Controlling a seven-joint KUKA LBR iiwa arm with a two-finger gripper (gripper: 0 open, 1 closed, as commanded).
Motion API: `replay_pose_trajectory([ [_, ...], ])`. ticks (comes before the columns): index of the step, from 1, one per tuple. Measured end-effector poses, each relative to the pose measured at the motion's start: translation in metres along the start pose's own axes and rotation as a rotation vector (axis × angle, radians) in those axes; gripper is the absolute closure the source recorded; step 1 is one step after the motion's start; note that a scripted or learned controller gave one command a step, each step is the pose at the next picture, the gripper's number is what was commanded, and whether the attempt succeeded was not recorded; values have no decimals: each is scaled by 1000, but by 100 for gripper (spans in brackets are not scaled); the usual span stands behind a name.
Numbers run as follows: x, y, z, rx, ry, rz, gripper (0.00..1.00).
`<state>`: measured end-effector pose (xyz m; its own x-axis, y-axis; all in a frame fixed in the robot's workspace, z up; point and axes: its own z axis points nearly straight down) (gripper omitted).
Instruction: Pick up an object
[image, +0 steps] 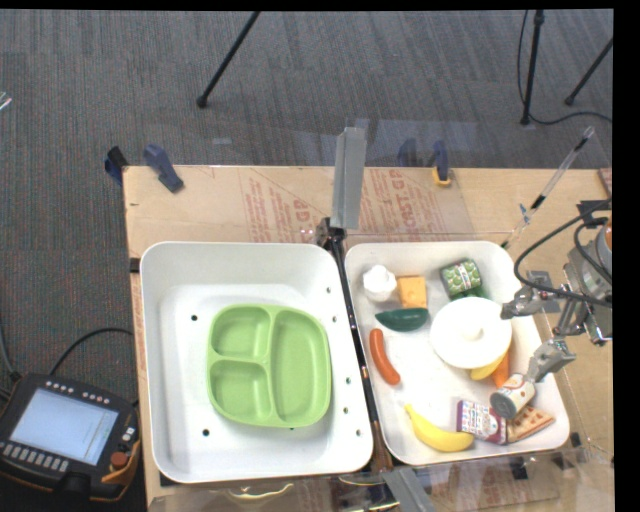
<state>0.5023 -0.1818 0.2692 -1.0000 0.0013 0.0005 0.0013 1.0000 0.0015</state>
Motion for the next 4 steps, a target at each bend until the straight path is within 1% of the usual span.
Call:
replay_pose_trajectory([
  [1, 25, 0, 169, -4, 12, 26, 0],
  [2, -15, 94, 183, -3, 1, -136, 0],
  [3, -96, 98, 182, 0, -3, -37, 0],
  [4, -33, 58, 183, 1, 0, 59, 0],
])
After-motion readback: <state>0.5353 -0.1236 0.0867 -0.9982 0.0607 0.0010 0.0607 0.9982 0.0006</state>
